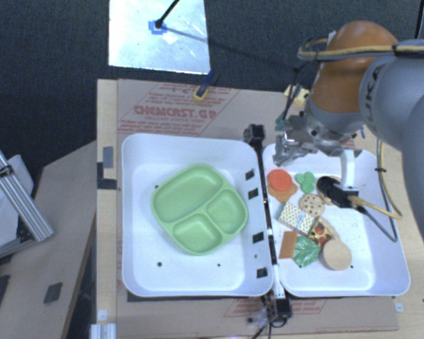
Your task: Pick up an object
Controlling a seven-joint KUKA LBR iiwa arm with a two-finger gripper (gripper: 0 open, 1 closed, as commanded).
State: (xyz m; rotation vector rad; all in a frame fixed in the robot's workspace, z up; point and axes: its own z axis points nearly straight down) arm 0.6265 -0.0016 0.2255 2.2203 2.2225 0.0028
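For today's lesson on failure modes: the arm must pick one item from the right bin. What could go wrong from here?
1. The toy foods lie packed and touching, so a grasp may catch two items or nudge neighbours aside.
2. The tool hovers close to the right bin's far-left corner, so a descent there might strike the rim.
3. Flat pieces like the cracker could slip.

The grey arm (402,88) is reached in from the right — its orange band is seen far right, the gripper (287,150) pointed downward
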